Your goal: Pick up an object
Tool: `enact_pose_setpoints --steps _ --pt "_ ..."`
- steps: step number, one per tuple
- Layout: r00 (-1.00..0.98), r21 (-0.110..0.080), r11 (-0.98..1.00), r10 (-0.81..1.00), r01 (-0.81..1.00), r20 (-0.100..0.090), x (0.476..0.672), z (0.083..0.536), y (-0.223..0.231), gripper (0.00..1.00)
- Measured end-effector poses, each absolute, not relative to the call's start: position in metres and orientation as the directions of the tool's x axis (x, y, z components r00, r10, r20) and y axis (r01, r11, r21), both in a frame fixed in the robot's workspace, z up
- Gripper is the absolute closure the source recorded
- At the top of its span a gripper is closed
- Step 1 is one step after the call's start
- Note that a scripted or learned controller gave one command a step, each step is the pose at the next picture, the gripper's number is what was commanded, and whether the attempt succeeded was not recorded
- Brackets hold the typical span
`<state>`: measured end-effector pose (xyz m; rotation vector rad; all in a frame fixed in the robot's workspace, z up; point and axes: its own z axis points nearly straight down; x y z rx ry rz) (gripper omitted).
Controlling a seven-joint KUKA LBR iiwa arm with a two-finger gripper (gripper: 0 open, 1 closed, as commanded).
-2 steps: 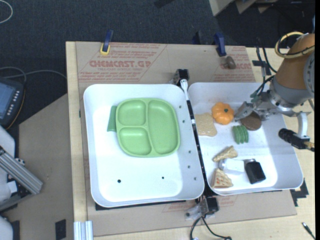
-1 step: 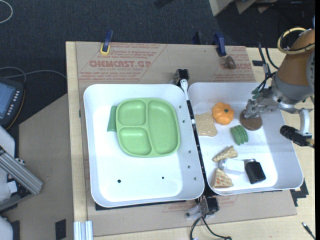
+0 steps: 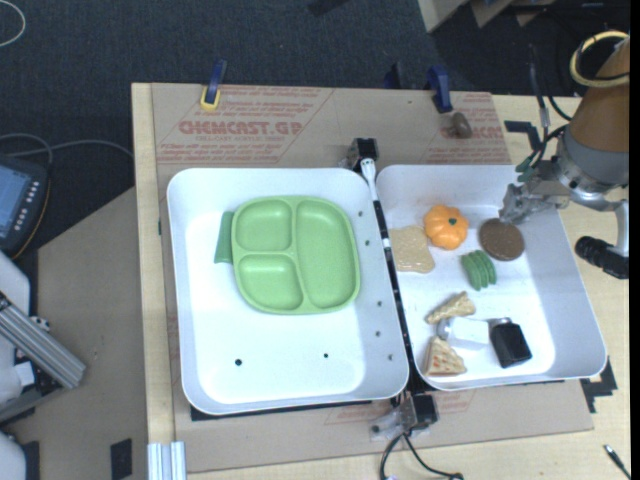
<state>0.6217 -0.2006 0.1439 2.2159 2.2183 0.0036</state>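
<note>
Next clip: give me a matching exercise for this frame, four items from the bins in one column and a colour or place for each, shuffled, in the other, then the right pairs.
Items:
1. divided plate
2. pumpkin
3. brown disc
4. black block

Descriptions:
A. orange, in the right bin beside the beige piece
B. nearest the front corner of the right bin
C. light green, in the left bin
D. just under the gripper, at the right bin's far side

Pairs: 1-C, 2-A, 3-D, 4-B
</note>
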Motion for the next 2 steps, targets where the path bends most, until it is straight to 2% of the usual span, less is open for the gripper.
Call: enact_pose_setpoints --steps 2 --pt "-0.001 0.006 0.001 1.0 1.0 -0.003 0.617 0.228 -0.199 1.0"
